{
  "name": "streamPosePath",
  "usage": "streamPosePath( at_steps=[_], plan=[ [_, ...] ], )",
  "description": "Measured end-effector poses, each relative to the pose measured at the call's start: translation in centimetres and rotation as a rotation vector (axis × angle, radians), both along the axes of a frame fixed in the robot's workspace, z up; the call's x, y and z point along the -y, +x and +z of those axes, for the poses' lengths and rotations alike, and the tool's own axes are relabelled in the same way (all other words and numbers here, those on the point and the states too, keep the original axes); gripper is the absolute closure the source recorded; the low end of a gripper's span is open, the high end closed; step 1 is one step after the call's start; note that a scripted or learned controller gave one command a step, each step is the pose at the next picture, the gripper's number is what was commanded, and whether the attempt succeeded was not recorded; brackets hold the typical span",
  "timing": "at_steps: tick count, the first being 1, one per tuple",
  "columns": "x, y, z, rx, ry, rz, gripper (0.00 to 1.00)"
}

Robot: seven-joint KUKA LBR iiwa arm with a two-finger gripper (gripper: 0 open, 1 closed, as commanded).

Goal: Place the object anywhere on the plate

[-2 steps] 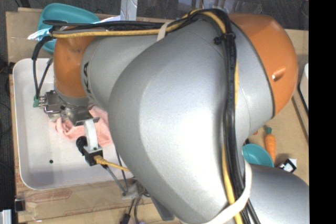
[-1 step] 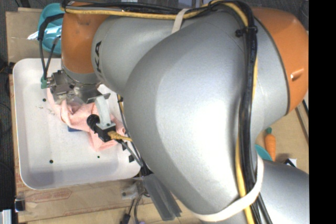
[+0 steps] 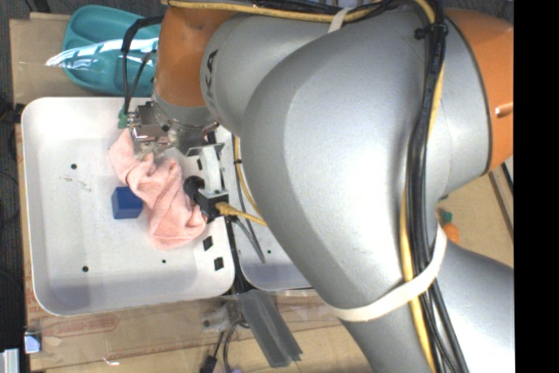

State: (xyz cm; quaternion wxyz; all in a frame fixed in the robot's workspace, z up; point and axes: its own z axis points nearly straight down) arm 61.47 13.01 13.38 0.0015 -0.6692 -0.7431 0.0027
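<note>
Arm bent low over the left bin, gripper down at a pink cloth.

The grey arm [image 3: 349, 144] fills most of the view, its orange band [image 3: 179, 57] above the wrist. The gripper [image 3: 150, 135] sits at the top edge of the cloth [image 3: 166, 196], which lies crumpled in the left bin [image 3: 52, 214]; whether it grips the cloth I cannot tell. A blue block [image 3: 127, 203] rests just beside the cloth, touching its left side. A teal bag [image 3: 100, 48] lies on the desk [image 3: 35, 31] behind the bin. The right bin [image 3: 271, 275] shows a little under the arm.
</note>
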Motion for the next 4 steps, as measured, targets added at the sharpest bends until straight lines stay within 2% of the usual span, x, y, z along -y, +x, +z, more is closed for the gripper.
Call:
streamPosePath(
  at_steps=[1,2,3,4],
  plan=[
    [0.0,-1.4,4.4,0.001,0.001,0.064,1.00],
    [0.9,-3.9,2.4,-0.002,0.000,0.037,1.00],
    [-2.5,-5.7,4.0,0.000,0.000,0.045,1.00],
    [-0.2,-10.6,8.2,-0.001,0.001,0.115,1.00]
  ],
)
